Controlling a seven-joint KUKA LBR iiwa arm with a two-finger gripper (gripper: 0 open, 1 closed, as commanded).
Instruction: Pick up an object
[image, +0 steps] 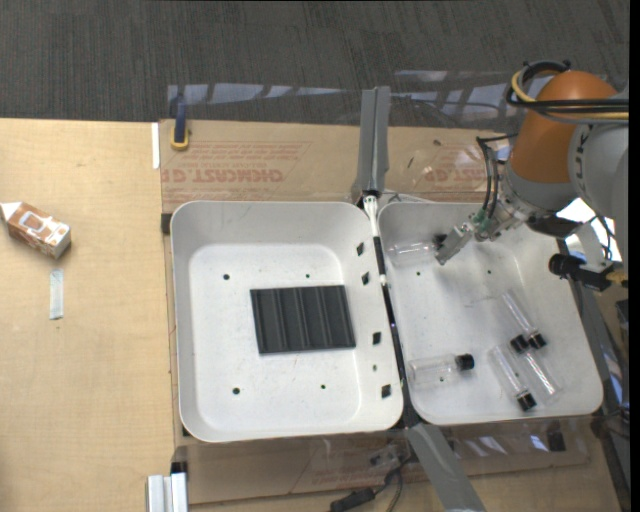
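Gripper (452, 243) over back of right bin (570, 400); finger state not discernible. Clear tubes with black caps (527, 343) lie near front. Left bin (200, 400) has dark ribbed pad (302, 319).

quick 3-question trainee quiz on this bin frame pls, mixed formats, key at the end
1. True or false: the dark ribbed panel lies in the right bin.
2. Multiple choice: the claw is over which part of the right bin? A) near-right corner B) far-left part C) dead centre
3. Fill in: the clear tubes in the right bin have ____ caps.

Key: 1. false, it lies in the left bin. 2. B. 3. black.
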